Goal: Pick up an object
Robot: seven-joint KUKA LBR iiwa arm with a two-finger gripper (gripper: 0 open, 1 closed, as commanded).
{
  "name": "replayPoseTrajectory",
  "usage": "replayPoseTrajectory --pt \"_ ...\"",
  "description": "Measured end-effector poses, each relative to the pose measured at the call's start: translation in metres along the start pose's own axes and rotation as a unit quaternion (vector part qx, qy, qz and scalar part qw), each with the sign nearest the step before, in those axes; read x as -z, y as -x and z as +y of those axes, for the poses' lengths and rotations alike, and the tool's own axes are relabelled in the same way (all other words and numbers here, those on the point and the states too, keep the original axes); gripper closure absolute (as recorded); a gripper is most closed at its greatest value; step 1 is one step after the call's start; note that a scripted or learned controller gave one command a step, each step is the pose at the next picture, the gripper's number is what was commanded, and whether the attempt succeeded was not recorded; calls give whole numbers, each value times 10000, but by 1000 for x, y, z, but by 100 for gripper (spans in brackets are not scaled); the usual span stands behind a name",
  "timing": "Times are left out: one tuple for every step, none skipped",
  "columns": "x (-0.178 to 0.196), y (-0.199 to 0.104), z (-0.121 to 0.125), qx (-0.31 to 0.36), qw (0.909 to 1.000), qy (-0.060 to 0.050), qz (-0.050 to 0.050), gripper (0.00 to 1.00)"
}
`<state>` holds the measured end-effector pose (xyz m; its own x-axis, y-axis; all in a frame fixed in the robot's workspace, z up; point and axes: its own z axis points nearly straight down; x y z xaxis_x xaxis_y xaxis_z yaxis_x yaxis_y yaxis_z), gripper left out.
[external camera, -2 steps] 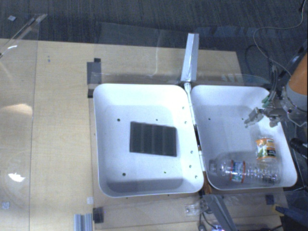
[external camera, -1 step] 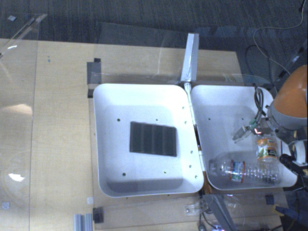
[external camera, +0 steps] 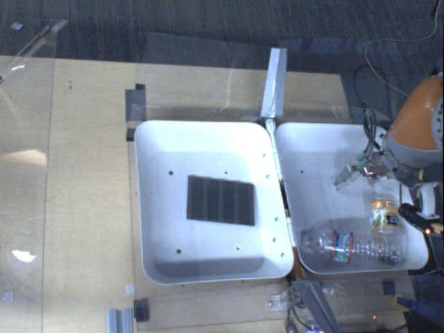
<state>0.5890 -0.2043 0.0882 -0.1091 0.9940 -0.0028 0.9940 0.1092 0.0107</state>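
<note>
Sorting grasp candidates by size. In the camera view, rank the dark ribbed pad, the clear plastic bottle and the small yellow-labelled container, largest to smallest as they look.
1. dark ribbed pad, in the left bin
2. clear plastic bottle, lying on its side in the right bin
3. small yellow-labelled container

Pad and bottle look similar in length; the pad is clearly broader.

Two white bins (external camera: pixel 208 134) were seen side by side on the surface (external camera: pixel 69 186). A dark ribbed mat (external camera: pixel 220 200) lay in the left one. In the right one, a clear bottle (external camera: pixel 350 245) lay near the front, with the pincer (external camera: pixel 349 174) poised above the bin floor.
</note>
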Motion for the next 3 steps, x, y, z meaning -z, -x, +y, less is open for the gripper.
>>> replayPoseTrajectory --pt "19 -4 -47 -128 9999 33 -17 0" --pt "10 -5 -53 308 9994 166 -77 0" --pt "8 -5 -52 490 9987 127 -63 0"
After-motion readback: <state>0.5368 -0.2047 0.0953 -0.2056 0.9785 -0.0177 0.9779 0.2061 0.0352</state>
